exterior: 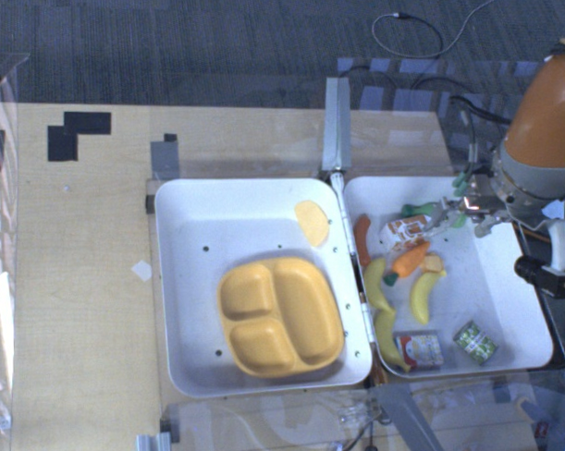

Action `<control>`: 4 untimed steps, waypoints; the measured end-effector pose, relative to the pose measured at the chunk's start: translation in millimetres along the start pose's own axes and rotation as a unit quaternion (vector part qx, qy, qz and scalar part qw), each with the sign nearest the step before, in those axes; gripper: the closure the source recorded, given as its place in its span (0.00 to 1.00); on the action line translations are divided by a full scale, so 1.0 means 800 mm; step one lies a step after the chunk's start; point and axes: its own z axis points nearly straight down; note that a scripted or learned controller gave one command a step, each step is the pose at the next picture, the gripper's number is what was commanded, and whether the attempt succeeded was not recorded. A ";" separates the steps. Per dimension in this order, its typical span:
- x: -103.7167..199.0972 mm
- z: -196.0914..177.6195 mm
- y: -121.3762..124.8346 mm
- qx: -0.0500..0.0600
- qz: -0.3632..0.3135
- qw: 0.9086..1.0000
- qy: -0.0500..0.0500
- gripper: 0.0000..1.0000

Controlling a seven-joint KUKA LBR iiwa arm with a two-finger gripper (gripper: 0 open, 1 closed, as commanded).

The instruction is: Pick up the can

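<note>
The can (419, 350) lies on its side near the front edge of the right bin (531, 331); it is silver with a red and white label. It rests against the lower end of a banana (386, 335). My gripper (459, 207) hangs over the back of the right bin, well behind the can and to its right, close to a green item (417, 209) and a white and red packet (407, 229). Nothing shows in its grasp.
The right bin also holds a red sausage (362, 237), an orange carrot (411, 262), a second banana (422, 296) and a small green pack (474, 342). The left bin (187, 269) holds a yellow divided plate (279, 314) and a yellow disc (311, 221).
</note>
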 end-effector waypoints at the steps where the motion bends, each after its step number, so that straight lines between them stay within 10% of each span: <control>1: 0.038 0.155 0.127 -0.011 -0.142 0.990 -0.002 0.00; 2: 0.005 0.178 0.079 -0.003 -0.164 0.986 -0.001 0.00; 3: -0.025 0.179 0.128 0.001 -0.147 0.989 0.002 0.00; 4: 0.046 0.054 0.130 -0.003 -0.206 0.978 -0.001 0.00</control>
